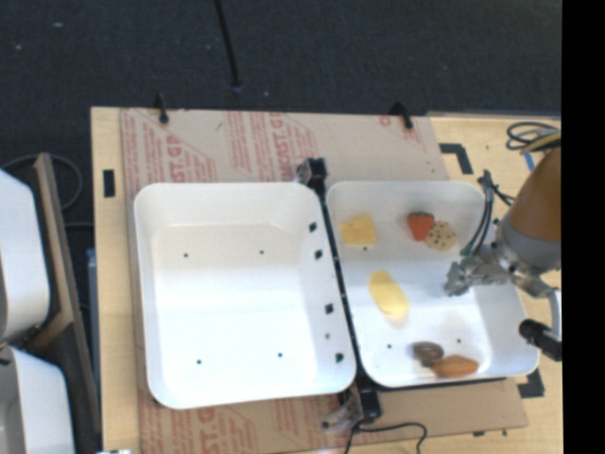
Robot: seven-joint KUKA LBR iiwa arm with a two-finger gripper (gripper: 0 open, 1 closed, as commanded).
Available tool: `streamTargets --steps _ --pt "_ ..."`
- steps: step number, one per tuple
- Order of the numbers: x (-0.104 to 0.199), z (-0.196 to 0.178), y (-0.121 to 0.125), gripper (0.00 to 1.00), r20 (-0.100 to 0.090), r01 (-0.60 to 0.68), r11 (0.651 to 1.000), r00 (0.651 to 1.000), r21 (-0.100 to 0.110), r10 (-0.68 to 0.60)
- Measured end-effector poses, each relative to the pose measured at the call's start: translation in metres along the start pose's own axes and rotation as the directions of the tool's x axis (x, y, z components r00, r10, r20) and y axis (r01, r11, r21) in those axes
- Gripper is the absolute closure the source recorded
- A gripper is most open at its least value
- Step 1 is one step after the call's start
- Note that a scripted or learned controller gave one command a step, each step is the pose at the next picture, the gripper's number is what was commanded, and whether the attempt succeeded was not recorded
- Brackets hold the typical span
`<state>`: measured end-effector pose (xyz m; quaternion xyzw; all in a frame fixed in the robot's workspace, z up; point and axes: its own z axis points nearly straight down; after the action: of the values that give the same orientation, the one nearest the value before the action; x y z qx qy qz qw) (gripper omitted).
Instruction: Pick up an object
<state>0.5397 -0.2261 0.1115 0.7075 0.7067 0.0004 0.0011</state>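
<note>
The right bin (492, 334) holds several small objects. A pale yellow square piece (358, 231) lies near its top left. A red piece (421, 225) and a speckled tan round piece (440, 236) sit side by side near the top. A yellow oval (388, 294) lies in the middle. A brown lump (427, 352) and an orange piece (456, 366) rest at the front edge. My gripper (463, 278) hangs low over the right part of this bin, right of the yellow oval and below the speckled piece. I see nothing held in it.
The left bin (156, 253) stands beside the right one, with a black divider (331, 272) where they meet. Both rest on a cardboard sheet (217, 149) on the bench. The arm's orange band (541, 201) is at the right edge. White objects (19, 253) stand at far left.
</note>
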Motion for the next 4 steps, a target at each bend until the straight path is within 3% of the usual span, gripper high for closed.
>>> streamTargets --steps 3,4 --pt "-0.001 -0.151 0.003 1.00 0.001 0.001 1.000 1.000 -0.003 -0.001" --pt "0.039 -0.150 0.021 1.00 -0.002 0.004 1.000 1.000 0.001 -0.004"
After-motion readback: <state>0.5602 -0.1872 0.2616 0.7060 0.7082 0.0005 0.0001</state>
